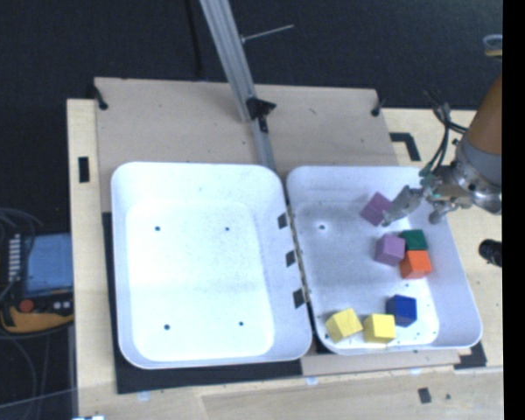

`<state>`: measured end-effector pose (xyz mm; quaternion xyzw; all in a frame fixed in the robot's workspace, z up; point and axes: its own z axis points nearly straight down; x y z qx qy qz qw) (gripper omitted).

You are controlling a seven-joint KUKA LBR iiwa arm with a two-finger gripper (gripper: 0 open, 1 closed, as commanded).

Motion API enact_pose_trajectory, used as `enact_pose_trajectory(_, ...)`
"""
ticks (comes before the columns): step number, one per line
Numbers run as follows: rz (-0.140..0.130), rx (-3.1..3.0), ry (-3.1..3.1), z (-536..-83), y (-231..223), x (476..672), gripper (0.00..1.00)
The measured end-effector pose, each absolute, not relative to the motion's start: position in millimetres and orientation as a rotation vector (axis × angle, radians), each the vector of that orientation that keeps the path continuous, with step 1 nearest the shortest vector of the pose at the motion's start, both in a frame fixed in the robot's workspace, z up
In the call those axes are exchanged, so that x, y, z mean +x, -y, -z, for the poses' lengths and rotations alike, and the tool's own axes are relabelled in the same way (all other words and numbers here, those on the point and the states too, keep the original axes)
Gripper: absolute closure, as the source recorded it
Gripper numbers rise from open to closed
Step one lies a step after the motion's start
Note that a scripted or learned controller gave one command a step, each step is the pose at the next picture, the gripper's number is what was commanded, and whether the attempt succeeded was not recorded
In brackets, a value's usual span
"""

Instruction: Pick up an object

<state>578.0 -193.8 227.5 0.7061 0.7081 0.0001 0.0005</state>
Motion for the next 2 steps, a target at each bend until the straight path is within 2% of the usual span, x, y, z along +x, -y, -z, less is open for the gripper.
enact_pose_trajectory(1,0.000,2.218,-2.224,-227,194,578.0,0.00)
enact_pose_trajectory(2,0.005,2.222,-2.224,-165,198,579.6,0.00)
